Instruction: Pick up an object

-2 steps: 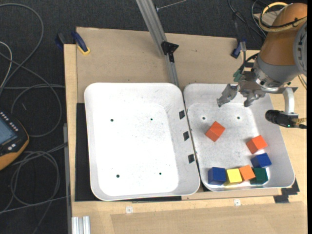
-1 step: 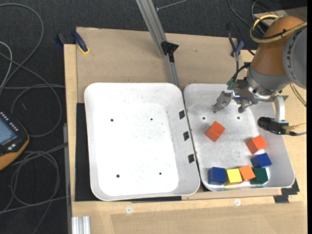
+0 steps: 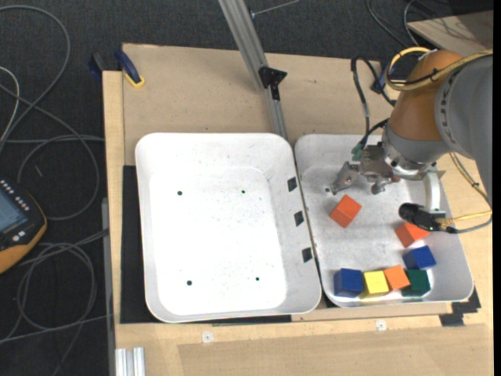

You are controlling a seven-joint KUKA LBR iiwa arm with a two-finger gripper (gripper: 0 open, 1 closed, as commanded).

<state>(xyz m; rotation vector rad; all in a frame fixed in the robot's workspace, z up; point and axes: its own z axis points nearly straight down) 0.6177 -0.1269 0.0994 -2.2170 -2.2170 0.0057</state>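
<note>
The gripper (image 3: 358, 180) hangs in the right bin (image 3: 313, 210) with fingers spread and nothing between them, just above the orange cube (image 3: 344, 211), which lies alone mid-bin, easier to reach than the blocks (image 3: 383, 280) crowded along the near wall

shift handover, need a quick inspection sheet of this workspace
surface: wooden bench bearing a left bin and a right bin, both white.
job's things: all in the right bin; orange block lying apart; row along the near wall of blue cube, yellow cube, orange cube, green cube; another blue cube and an orange-red block behind them.
clutter: blue-and-yellow tool at the bench's far left corner.
grippers: gripper just above the lone orange block, holding nothing visible.
cables: loops on the floor at left; cables on the arm.
surroundings: dark carpet, handheld pendant, slanting metal pole.
</note>
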